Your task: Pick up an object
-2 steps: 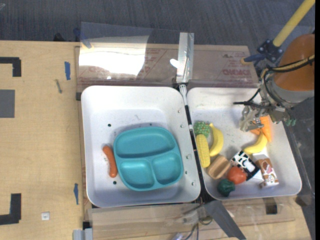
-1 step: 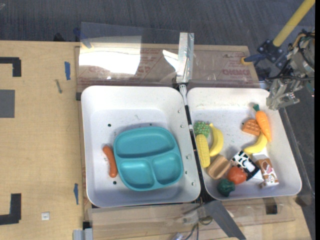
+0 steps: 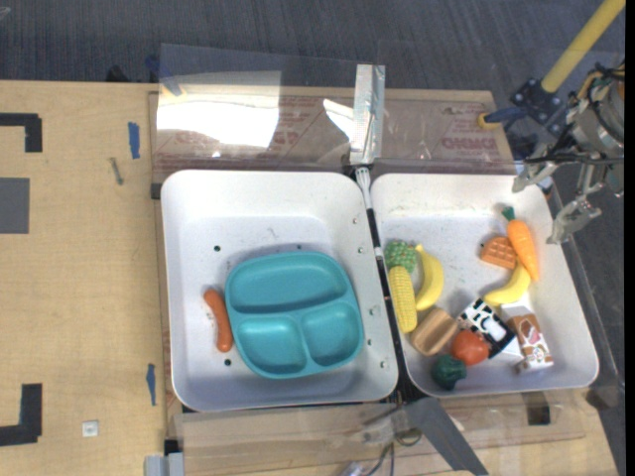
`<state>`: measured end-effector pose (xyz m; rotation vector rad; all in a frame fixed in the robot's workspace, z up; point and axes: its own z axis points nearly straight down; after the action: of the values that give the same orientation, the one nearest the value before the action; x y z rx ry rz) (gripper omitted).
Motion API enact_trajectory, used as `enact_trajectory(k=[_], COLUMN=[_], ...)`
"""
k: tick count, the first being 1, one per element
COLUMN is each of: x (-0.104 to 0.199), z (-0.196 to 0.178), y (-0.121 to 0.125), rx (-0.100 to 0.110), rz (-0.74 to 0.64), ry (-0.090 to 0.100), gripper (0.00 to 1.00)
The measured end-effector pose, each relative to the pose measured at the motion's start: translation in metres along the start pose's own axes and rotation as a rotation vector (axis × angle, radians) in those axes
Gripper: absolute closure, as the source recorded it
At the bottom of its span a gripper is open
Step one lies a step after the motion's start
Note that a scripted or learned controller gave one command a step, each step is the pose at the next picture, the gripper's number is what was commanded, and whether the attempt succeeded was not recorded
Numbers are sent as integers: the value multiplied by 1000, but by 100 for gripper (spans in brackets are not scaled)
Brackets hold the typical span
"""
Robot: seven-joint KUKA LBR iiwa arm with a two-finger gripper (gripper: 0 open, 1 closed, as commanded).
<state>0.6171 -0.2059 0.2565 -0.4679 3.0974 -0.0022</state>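
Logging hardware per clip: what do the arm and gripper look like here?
At the view's upper right, the gripper is a pale grey metal assembly with thin light fingers, fitted with dark brackets and black cabling around its body. A yellow bar runs diagonally above it, with a blue clamp-like fitting beside it.
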Motion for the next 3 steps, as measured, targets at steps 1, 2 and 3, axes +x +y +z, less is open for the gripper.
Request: enact_trajectory(k=[1,2,3], x=[18,16,-35], z=[158,147,37], y=[4,5,-5], rx=[2,4,6], rz=[-387,-386,-263], ry=[-1,-8,-8], gripper=[0,100,100])
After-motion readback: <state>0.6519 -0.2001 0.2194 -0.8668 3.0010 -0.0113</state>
